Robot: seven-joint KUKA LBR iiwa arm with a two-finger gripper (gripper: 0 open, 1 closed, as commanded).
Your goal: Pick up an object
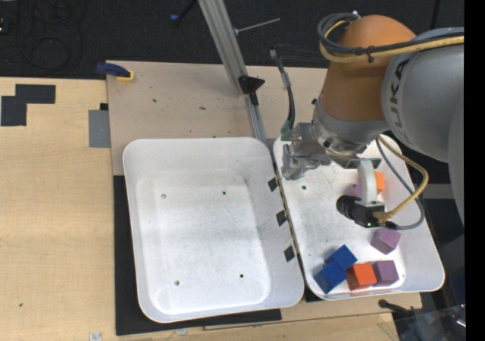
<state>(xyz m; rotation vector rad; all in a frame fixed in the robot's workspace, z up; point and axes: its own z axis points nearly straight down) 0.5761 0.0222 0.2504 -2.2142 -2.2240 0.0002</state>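
Wooden surface, two white bins. Tool: state indeterminate, over right bin near divider; blocks well apart. Risk: empty grasp.

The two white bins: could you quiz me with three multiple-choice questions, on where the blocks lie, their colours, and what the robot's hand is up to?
1. Where do the blocks lie?
A. left bin
B. right bin
C. bare bench

2. What colour is the block between the blue blocks and a purple block?
A. green
B. yellow
C. orange

3. Where is the hand?
A. at the right bin's far left corner
B. on the blue blocks
C. over the left bin's middle

Answers: B, all blocks sit there; C, the orange block lies between them; A, far from the blocks.
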